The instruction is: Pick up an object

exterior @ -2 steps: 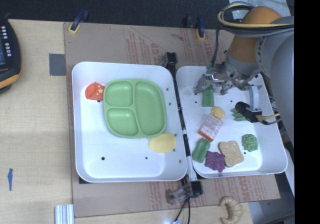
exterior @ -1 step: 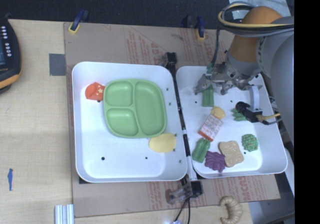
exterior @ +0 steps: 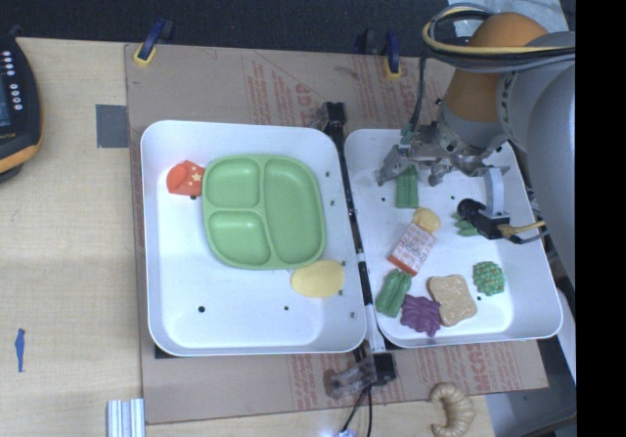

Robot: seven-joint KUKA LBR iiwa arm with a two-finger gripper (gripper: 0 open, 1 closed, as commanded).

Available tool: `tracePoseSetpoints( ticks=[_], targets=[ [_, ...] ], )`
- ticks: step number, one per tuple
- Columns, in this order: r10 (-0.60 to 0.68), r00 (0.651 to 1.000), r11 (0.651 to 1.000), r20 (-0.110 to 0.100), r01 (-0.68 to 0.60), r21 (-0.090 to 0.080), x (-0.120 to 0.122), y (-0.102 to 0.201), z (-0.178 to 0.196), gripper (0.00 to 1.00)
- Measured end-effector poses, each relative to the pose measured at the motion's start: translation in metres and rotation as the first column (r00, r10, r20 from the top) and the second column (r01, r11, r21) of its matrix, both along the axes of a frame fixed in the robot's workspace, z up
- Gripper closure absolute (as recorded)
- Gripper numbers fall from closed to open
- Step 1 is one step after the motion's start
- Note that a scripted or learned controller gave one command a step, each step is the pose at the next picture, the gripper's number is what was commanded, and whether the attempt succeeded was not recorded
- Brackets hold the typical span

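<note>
Cardboard covers the wooden bench under both white bins, clamped at the far edge by a yellow clip and a blue one. From my seat, the arm bulks in at two o'clock, its orange band above the wrist. Next in size, the left bin holds a green divided plate at its centre, with a red piece touching the plate's ten o'clock corner and a pale yellow piece at five o'clock. I see the right bin carrying the small stuff: a tan toast slice at six o'clock, a purple bunch beside it, a green broccoli piece at four o'clock, a red-and-white packet near the middle with a yellow piece touching its upper end, and a green block at seven o'clock. The gripper sits at the bin's eleven o'clock, over a dark green piece that lies just below it; I cannot tell how the pincer stands. A black-and-orange handset rests at nine o'clock.
</note>
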State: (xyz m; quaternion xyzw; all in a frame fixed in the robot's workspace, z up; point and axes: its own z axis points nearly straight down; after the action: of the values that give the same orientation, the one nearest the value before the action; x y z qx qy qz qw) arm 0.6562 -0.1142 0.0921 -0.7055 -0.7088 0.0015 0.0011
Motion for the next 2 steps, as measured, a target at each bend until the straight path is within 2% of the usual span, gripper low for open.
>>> tracePoseSetpoints(
  ticks=[1, 2],
  targets=[
    [-0.002, 1.0, 1.0, 0.003, 0.002, -0.001, 0.0004, -0.0071, 0.0003, 0.0],
    [0.0, 1.0, 1.0, 0.0, 0.0, 0.0, 0.0, 0.0001, 0.0, 0.0]
  ],
)
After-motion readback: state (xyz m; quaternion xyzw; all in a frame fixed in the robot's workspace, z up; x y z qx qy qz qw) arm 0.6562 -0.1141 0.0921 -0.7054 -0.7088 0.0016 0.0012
